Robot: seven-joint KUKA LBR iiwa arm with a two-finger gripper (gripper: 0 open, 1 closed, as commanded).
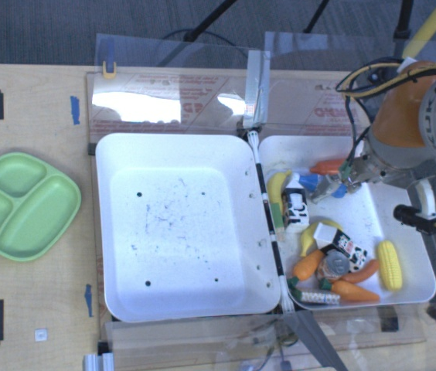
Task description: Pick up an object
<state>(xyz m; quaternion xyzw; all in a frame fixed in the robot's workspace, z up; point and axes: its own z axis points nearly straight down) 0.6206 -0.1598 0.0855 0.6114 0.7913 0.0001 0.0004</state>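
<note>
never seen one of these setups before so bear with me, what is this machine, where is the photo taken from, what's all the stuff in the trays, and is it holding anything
The picture comes from one fixed camera above a wooden bench, looking down at a slant. The machine is a grey robot arm with an orange band, reaching in from the right. At its end is its tool, the part meant to grasp things, low over the far side of the right bin.

Two shallow white bins sit side by side. The left bin has only faint scuff marks and a few dark dots. The right one holds toy food and small items: a corn cob, carrots, a banana and a small black-and-white carton. A green divided plate lies on the bench at far left.

The tool is among the items, but the view is too cluttered to tell whether it holds anything.
</note>
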